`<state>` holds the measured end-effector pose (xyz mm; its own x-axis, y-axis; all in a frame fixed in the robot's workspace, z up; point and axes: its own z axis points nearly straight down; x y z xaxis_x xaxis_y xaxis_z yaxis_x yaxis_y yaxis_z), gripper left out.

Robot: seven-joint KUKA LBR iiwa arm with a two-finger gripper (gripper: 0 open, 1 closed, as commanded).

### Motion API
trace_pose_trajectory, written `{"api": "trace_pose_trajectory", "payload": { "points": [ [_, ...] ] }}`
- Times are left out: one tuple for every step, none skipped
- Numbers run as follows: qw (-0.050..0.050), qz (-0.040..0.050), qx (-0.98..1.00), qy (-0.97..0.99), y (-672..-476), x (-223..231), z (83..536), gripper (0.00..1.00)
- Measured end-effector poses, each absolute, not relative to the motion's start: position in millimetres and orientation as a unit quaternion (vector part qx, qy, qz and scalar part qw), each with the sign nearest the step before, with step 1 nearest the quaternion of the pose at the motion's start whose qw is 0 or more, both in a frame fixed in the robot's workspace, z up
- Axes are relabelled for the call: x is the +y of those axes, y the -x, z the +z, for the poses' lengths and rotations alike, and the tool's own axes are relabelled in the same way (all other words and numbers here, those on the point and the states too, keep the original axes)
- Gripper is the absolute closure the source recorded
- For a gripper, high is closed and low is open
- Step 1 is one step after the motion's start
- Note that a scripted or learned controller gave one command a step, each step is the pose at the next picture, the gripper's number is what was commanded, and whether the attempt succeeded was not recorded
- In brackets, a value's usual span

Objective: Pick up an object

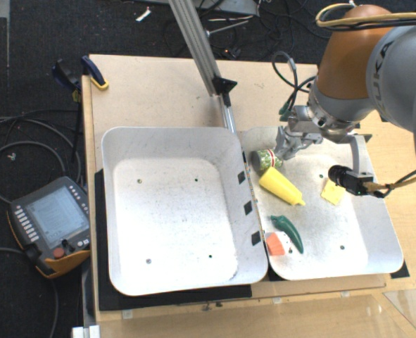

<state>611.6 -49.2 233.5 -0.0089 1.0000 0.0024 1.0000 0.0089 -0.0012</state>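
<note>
Gripper (pixel 286 146) sits low at the far left corner of the right shallow white bin (pixel 376 248), right by the small green round object (pixel 265 160); can't tell its state, so best to centre squarely over that object before lifting. Same bin holds a yellow cone-shaped piece (pixel 281 186), yellow block (pixel 332 193), dark green pepper-like piece (pixel 288 231) and orange-white block (pixel 275 244); left white bin (pixel 116 189) lies alongside.

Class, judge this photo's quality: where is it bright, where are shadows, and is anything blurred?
Camera view: even light overall; the left bin is bright white with slight glare; soft shadows lie beside the yellow object and green object; the gripper area looks slightly soft; the dark floor loses detail.
</note>
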Motion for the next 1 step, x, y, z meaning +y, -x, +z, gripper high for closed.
{"api": "trace_pose_trajectory", "payload": {
  "points": [
    [0.001, 0.0000, -0.710, 0.704, -606.1, 2.0, 223.8, 1.00]
  ]
}}
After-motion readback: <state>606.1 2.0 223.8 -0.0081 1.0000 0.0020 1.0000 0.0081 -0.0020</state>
